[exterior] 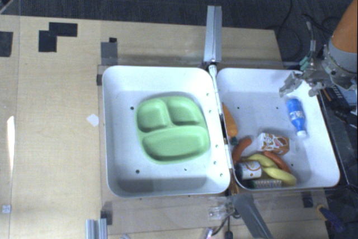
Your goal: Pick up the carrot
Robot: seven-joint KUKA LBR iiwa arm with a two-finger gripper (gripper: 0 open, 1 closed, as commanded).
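The gripper (295, 82) hangs over the far right corner of the right bin (330, 176), fingers spread apart and nothing between them, so the pick is not yet begun. The carrot (228, 121) is well away from it, across the bin toward the camera's left and a little nearer the front edge, lying lengthwise tight against the wall that divides this bin from the left bin (112, 120).

That wall is the problem. With the carrot pressed against it, a finger cannot drop easily on the wall side, so my call is to line the fingers up along the wall's direction and close across the carrot's ends or its upper half, rather than squeezing from the side.

Just below the gripper, slightly toward the front, sits a blue bottle (296, 116); the travel should pass above it, not through it. Further on, near the carrot's front end, there is a cluster: a red sausage-like piece (241, 148), a small printed packet (274, 143), a banana (279, 175). The red piece lies just beside the carrot's tip and looks similar in tone, so aim for the carrot's far half, away from that clutter.

The green divided plate (173, 127) in the left bin plays no part. Descend slowly; the carrot is narrow and may roll.
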